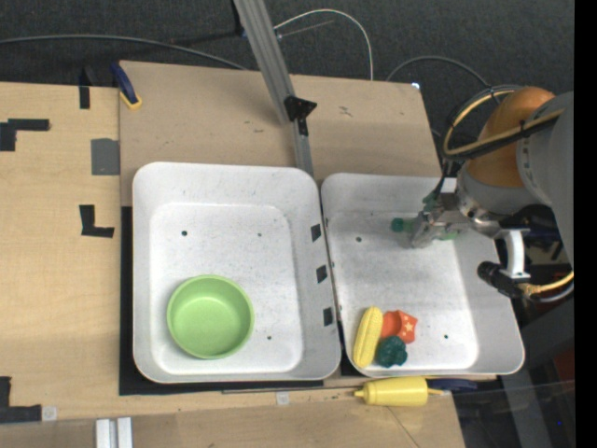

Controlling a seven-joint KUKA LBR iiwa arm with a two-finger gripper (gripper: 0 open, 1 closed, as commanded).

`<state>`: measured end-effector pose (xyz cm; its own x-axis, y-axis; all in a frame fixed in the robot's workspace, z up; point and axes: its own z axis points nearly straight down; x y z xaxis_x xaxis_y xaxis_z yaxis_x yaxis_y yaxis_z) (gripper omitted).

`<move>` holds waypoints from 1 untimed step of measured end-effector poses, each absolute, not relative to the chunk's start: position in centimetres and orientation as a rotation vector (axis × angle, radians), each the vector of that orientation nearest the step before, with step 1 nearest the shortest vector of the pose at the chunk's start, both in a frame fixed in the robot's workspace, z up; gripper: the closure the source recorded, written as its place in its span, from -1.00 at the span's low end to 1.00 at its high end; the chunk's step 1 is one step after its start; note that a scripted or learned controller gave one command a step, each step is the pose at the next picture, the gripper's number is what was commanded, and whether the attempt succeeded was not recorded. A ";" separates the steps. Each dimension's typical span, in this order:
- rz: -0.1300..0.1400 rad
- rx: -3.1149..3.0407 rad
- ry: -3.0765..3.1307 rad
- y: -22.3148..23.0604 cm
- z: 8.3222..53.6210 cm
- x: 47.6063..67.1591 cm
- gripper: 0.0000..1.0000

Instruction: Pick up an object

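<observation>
Toys (384, 336) in right bin (485, 343), end effector (424, 234) grip unclear, tan bench (56, 278), dark floor (112, 7)

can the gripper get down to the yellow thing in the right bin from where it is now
Probably yes. The gripper hangs over the far part of the right bin, and the yellow object lies at the near edge, open from above, though orange and green pieces touch it.

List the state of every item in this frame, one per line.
End effector: low in the right bin, by a small green piece; grip unclear.
Green bowl: upright in the left bin.
Yellow toy, orange toy, dark green toy: clustered at the right bin's near edge.
Yellow bottle: lying on the bench.
</observation>
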<state>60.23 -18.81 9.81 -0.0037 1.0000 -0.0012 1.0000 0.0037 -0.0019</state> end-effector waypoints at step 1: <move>-0.003 -2.222 -2.226 -18.5 15.7 59.5 1.00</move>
